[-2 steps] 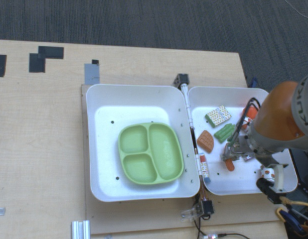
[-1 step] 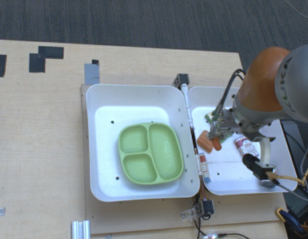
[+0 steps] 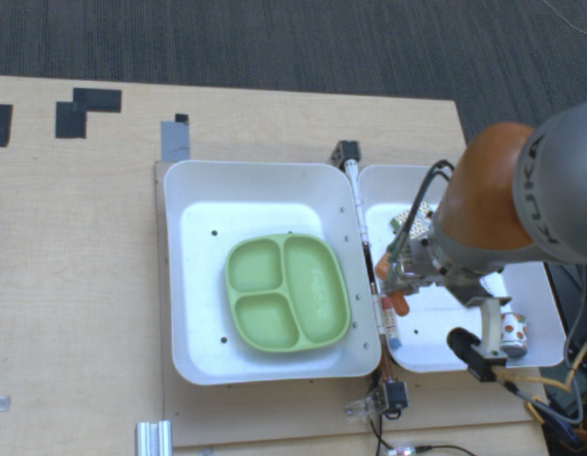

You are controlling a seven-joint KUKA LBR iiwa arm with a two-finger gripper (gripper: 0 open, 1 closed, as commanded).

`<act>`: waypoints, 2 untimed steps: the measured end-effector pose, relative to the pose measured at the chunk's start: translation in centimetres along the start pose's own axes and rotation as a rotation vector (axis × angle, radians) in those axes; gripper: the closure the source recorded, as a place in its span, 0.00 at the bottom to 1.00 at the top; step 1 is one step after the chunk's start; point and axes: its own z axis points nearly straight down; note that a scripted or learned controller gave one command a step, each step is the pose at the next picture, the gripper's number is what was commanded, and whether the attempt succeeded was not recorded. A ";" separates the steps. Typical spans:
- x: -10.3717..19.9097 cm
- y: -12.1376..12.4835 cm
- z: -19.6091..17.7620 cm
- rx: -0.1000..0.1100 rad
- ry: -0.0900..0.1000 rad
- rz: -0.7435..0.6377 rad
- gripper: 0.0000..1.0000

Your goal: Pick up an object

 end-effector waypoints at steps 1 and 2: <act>-0.7 0.0 0.0 0.000 0.000 0.002 1.00; -0.8 0.0 0.0 -0.001 0.000 0.002 1.00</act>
